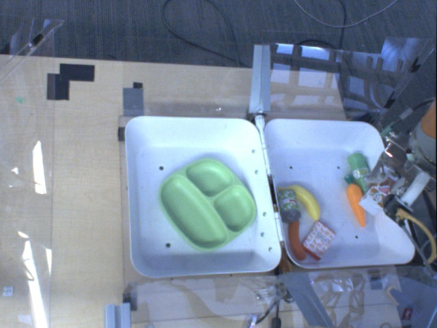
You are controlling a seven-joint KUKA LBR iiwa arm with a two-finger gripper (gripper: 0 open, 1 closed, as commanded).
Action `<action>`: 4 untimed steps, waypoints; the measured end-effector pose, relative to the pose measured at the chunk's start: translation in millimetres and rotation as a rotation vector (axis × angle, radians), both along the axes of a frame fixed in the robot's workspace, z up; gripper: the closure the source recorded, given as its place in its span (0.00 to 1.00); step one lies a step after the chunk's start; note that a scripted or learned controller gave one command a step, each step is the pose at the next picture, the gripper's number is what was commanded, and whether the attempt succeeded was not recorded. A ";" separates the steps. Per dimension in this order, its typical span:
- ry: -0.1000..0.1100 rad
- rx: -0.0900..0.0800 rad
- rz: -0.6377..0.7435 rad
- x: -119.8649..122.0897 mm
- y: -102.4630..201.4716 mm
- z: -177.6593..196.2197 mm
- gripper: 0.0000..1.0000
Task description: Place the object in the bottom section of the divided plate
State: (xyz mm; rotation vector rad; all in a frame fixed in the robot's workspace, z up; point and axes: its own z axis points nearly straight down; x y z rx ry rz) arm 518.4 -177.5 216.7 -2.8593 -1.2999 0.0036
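The counter [75,203] is light wood and carries two shallow white bins side by side. The left bin [143,251] holds a green divided plate [207,202], lying flat and turned at an angle. The plate has one long section along its lower-left side and two smaller sections along its upper-right side. All three sections are bare.

The right bin [328,142] holds the loose objects. A yellow banana [306,201] lies near the bin's left wall, with a small grey and green item [288,206] touching its left side. Below these, a red-orange piece [294,242] lies along the lower left corner, and a red patterned box [318,240] rests just beside it, tilted. Toward the right wall, an orange carrot [356,204] lies lengthwise, and a green object [358,162] sits just above it. A small white tag-like piece [373,198] lies right of the carrot.

The arm enters at the right edge, over the right rim of the right bin. The end effector [395,183] sits close to the carrot and the green object. Whether its fingers are spread or closed cannot be told, as cabling and fittings clutter that area. No object is seen between them.

Every candidate object rests in the right bin, well apart from the plate.
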 end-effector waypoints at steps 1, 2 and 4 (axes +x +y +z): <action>-0.001 0.001 0.019 13.6 105.2 -2.6 1.00; -0.001 0.001 0.109 42.3 180.5 -16.4 1.00; -0.003 0.001 0.352 81.1 219.6 -33.7 1.00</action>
